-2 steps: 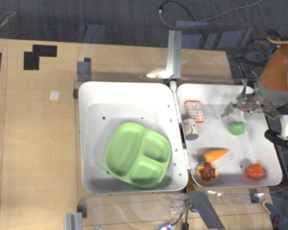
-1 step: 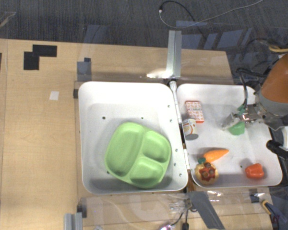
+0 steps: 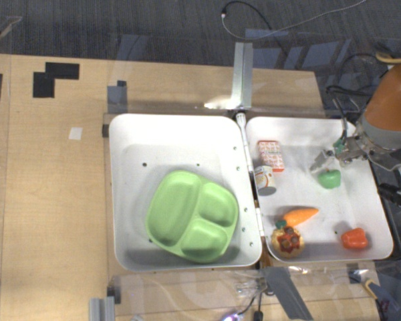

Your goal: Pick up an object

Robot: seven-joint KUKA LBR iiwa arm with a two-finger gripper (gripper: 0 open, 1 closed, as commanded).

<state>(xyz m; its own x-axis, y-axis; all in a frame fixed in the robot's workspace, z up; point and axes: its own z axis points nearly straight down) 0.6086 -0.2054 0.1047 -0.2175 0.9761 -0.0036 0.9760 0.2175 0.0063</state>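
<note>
Gripper [image 3: 334,158] hangs low in the right bin [image 3: 385,245], just at 12 o'clock of the green pepper [image 3: 330,178]; whether it is apart or together I cannot tell. Step seems the approach. Next, it likely needs to straddle the pepper squarely before closing.

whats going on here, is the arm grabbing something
The arm's gripper hangs in the right bin, just above a small green toy near the far right corner. I can't tell whether it has a grip. A carrot, a red pepper, a small can and a red-and-white box lie untouched. The left bin holds a green divided plate.
</note>
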